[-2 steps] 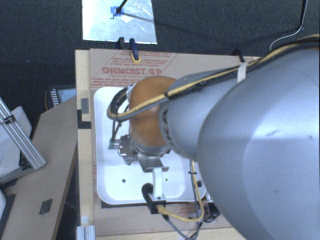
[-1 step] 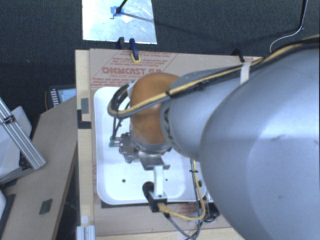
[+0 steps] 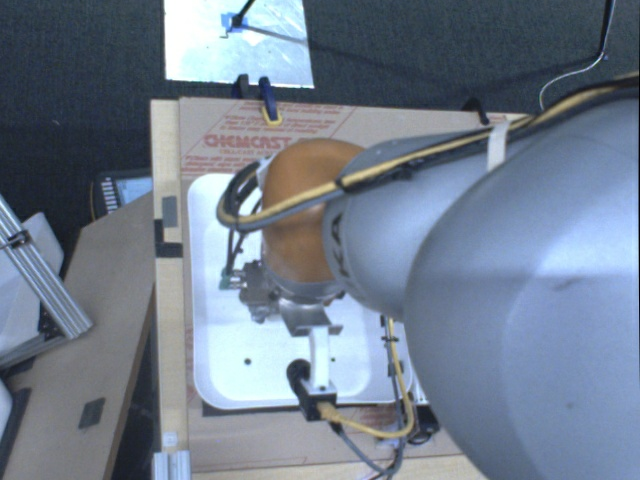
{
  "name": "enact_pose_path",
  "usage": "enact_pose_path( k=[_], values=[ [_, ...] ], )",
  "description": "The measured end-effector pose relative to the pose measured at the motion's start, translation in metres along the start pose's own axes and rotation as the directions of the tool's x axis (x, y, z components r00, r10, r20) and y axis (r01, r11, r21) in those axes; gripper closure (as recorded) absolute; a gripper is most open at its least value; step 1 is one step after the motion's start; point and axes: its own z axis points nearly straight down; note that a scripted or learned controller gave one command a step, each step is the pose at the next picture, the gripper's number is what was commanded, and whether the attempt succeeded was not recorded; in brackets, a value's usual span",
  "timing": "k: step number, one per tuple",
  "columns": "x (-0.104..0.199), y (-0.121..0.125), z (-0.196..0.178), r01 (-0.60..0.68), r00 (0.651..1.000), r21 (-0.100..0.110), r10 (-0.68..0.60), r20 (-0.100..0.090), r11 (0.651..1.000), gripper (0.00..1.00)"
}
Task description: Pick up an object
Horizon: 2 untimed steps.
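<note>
arm [image 3: 500, 268] over white bin [image 3: 215, 368] | orange band [image 3: 295, 208] central

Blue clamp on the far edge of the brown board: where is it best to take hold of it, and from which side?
Probably by the two dark handles of the blue clamp. They stick out past the far edge of the brown board, while its yellow tip bites the board. Come from the far side and squeeze the handles together; the arm covers much of the near side.

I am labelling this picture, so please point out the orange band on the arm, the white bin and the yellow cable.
orange band [image 3: 295, 208], camera view, its rounded upper side.
white bin [image 3: 225, 368], camera view, bare floor near the left wall.
yellow cable [image 3: 440, 146], camera view, the stretch along the grey arm.
</note>
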Motion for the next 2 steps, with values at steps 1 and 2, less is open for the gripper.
enact_pose_path(
  k=[1, 2],
  values=[
    [0.0, 0.001, -0.01, 0.0, 1.0, 0.0, 0.0, -0.001, 1.0, 1.0],
    [-0.08, -0.002, 0.073, -0.004, 1.0, 0.004, 0.004, 0.005, 1.0, 1.0]
  ],
)
